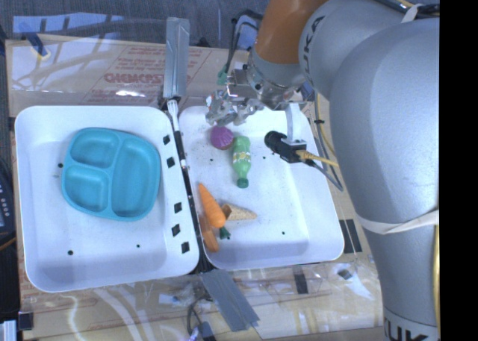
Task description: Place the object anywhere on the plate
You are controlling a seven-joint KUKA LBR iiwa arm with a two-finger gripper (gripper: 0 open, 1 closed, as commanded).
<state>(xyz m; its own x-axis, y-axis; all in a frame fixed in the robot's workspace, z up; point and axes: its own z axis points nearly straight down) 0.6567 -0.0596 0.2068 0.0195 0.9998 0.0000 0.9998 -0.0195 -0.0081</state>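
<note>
Leftmost, the plate (110,172), a blue one with three compartments, lies flat in the middle of the left bin (37,257), nearer that bin's far edge than its near one, with nothing on it. Past the divider, the right bin (314,235) carries all the loose things. Along its left edge, toward the near corner, a carrot (211,207) lies slantwise, with a second orange piece (209,239) tucked against the wall beside it and a cone (240,213) touching the carrot's right side. Further back, toward the far left corner, sits a purple ball (221,137), and just right of it, touching or nearly so, a green bottle (240,159) lies with its long axis running from far to near, cap toward the near edge.

The gripper (230,110) hangs over the far left corner of the right bin, just beyond the purple ball. Whether its jaws are apart or together I cannot tell; the metal there is too cluttered to read, and nothing is visibly caught in it. A black connector (280,145) dangles on a cable right of the bottle.

Which thing the task means is not marked, but the ball is the nearest, lying directly on the near side of the gripper. Judging from that, a short drop toward the near edge would reach it, and the plate then lies well away to the left, across the divider.
</note>
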